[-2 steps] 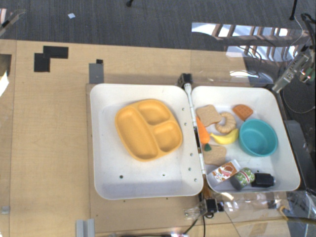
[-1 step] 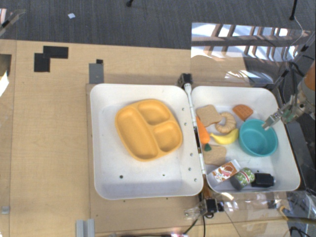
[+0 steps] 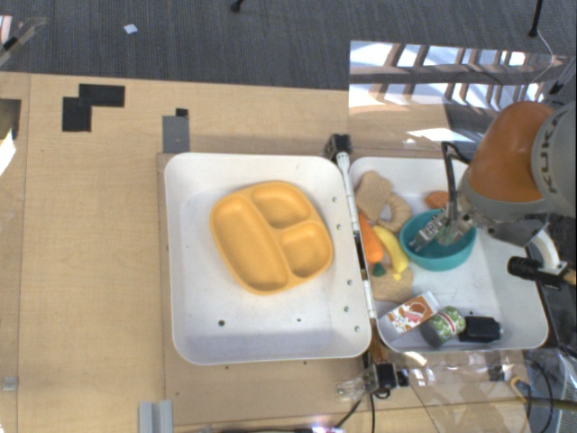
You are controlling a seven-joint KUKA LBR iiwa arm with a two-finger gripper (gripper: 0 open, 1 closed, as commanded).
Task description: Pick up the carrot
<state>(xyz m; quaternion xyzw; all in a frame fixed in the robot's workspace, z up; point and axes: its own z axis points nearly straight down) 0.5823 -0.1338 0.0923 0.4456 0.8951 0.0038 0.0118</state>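
The carrot is an orange toy lying along the left wall of the right bin, with a green end pointing toward the front. A yellow banana lies right beside it. My gripper hangs over the teal bowl, reaching down into it, a short way right of the carrot and apart from it. The arm's orange band is above and to the right of the bowl.
A yellow divided plate sits in the left bin. The right bin also holds tan pretzel-like pieces, a tan round, a small orange piece, a printed packet, a green can and a black object.
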